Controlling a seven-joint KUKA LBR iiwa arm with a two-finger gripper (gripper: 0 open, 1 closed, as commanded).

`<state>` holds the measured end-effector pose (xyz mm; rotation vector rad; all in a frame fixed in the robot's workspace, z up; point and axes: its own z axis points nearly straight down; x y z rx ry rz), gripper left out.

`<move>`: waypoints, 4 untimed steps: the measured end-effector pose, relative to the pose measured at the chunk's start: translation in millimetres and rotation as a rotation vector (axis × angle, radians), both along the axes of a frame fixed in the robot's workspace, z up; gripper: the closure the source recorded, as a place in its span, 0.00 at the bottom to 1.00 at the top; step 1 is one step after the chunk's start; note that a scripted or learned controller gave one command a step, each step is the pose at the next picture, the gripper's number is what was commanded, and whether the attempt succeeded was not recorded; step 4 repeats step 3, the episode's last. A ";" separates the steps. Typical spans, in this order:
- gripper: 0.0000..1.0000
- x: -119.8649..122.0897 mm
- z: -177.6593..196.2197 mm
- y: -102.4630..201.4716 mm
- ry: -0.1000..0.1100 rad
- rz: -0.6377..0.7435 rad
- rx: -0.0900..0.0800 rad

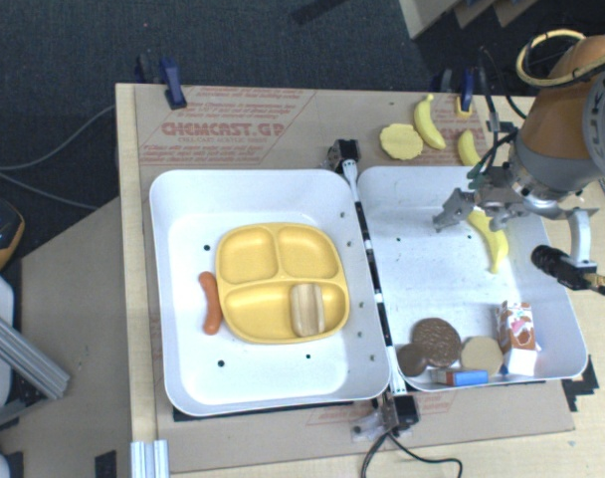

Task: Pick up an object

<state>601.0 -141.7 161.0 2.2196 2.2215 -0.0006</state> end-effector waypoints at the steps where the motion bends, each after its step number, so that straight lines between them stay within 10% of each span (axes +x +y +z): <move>1: 0.00 41.6 14.1 -39.1 -0.006 -0.001 -0.003; 2: 0.00 31.3 -79.9 -76.7 0.004 -0.001 0.016; 3: 1.00 32.4 -65.4 -77.9 -0.001 0.003 0.003; 4: 1.00 32.4 -65.4 -77.9 -0.001 0.003 0.003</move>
